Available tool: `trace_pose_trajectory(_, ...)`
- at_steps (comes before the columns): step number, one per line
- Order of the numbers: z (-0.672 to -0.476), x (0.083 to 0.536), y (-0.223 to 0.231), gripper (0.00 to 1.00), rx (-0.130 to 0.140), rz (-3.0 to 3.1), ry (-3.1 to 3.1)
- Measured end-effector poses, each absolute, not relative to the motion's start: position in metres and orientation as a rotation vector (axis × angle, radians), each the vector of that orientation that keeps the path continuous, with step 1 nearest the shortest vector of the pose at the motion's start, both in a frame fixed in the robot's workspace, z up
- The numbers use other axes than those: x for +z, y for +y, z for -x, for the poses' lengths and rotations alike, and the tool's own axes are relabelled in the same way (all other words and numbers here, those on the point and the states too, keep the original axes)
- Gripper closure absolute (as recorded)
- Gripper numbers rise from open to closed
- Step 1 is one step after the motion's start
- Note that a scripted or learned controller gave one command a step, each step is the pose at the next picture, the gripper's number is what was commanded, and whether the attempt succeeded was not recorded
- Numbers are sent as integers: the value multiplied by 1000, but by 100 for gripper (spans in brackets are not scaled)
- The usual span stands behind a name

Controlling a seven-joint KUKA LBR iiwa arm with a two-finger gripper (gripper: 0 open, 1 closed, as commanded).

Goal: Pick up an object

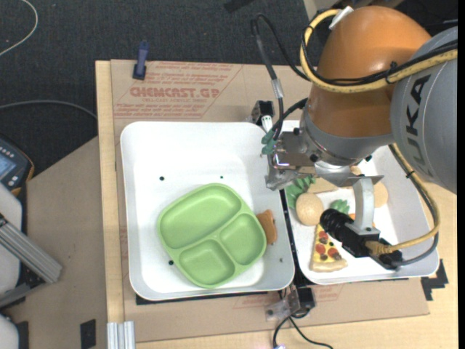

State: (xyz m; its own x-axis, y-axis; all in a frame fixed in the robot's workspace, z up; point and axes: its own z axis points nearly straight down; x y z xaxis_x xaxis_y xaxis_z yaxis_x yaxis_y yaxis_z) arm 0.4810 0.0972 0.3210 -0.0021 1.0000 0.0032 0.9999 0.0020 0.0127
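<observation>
My gripper [285, 174] hangs low over the left side of the right bin [425, 217], close to the wall between the two bins, and the bulky grey and orange wrist covers most of it. Directly under it lies a green leafy toy [296, 193], partly hidden. A beige round toy [309, 209] sits just in front of that. Near the bin's front lies a pizza slice toy [328, 253]. Nothing can be seen held in the gripper.
The left bin [145, 166] holds a green divided plate [211, 233], with a small brown piece [269, 227] at its right rim. An orange-tan object [379, 193] peeks out behind the wrist bracket. The arm covers the back of the right bin.
</observation>
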Motion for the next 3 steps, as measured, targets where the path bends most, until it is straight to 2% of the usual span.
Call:
trace_pose_trajectory(1,-480,325,98,100,3,-2219,2221)
trace_pose_trajectory(2,-480,335,98,100,3,-2218,2221)
trace_pose_trajectory(3,-478,244,35,100,-14,-2235,2215)
